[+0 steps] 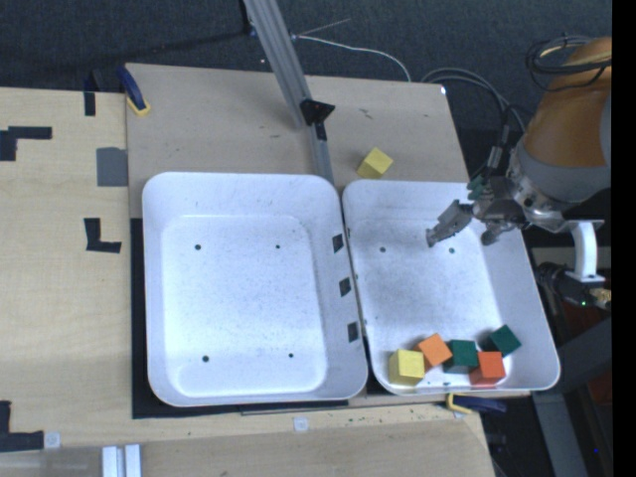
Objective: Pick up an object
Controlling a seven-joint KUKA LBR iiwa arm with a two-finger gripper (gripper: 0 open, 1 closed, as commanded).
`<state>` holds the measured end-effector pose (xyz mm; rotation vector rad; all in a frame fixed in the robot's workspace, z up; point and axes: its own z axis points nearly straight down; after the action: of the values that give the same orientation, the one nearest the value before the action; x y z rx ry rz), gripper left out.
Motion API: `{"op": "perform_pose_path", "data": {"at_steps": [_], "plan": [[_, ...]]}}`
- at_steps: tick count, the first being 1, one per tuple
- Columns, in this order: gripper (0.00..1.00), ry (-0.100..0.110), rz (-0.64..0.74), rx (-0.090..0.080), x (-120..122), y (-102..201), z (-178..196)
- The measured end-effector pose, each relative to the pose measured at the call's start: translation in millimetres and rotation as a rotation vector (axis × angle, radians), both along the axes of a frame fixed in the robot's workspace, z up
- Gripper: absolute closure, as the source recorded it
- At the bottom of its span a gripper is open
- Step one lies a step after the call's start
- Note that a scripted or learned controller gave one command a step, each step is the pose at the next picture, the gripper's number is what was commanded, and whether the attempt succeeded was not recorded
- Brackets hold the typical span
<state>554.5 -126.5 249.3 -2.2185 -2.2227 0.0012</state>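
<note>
Camera view has the end effector (pixel 465 223) spread wide and holding nothing over the right bin's (pixel 417 276) far end, well apart from the blocks (pixel 452 356) huddled at its near edge, presumably the pick targets.

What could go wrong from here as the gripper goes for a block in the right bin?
The blocks are bunched against the right bin's near wall, so the gripper may hit the wall or shove neighbours instead of isolating one. It hovers far from them, near the far end. The yellow block lies outside both bins.
</note>
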Motion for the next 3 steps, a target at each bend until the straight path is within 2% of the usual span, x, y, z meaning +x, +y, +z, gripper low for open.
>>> {"op": "perform_pose_path", "data": {"at_steps": [1,2,3], "plan": [[0.00,0.000,0.007,0.001,38,117,-24],[0.00,0.004,0.005,0.000,53,169,-60],[0.00,-0.004,-0.006,-0.003,63,102,-19]]}}
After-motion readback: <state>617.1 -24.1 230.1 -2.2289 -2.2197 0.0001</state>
